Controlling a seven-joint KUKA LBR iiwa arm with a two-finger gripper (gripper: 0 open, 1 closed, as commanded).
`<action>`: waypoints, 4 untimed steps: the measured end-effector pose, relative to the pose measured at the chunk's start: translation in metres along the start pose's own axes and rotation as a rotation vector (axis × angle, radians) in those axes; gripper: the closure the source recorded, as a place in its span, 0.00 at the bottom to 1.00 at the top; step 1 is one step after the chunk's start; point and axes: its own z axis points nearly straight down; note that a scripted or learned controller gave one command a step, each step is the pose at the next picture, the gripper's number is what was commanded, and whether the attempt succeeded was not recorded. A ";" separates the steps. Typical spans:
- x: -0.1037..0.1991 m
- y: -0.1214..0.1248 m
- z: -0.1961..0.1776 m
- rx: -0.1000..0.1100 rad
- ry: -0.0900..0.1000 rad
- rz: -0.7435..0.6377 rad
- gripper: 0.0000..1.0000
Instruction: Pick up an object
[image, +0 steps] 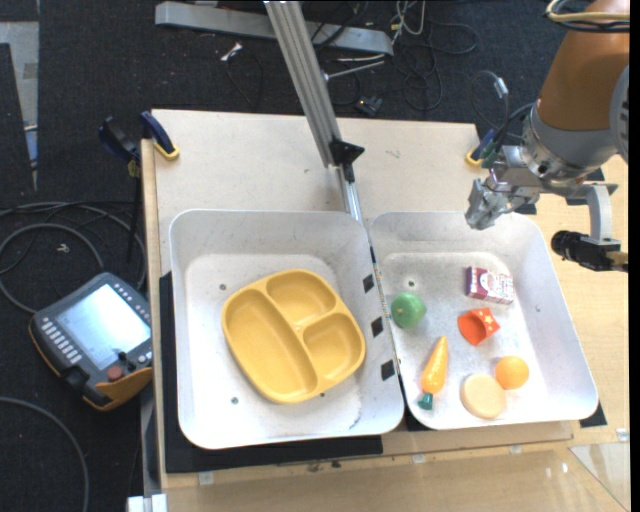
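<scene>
The grey two-finger gripper (484, 214) is hovering over the right white bin's (570, 340) far rim; whether it is gripping anything, I cannot tell. A small pink carton (489, 284) is lying just below it.

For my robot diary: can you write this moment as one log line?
gripper above right bin's far edge | holding nothing seen | carrot, green apple untouched

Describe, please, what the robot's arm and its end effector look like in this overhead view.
The arm is a thick rounded limb with a broad orange band above a grey wrist section. Dark cables, one with a blue-green connector, loop off the wrist's left side. The end effector is a compact block of grey and silver metal, small beside the bulky arm. No markings or lettering are legible on either.
</scene>
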 end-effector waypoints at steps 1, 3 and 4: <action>0.052 -0.033 0.014 0.002 0.001 -0.002 1.00; 0.156 -0.084 0.022 0.001 0.001 -0.003 1.00; 0.200 -0.111 0.045 0.003 0.001 -0.002 1.00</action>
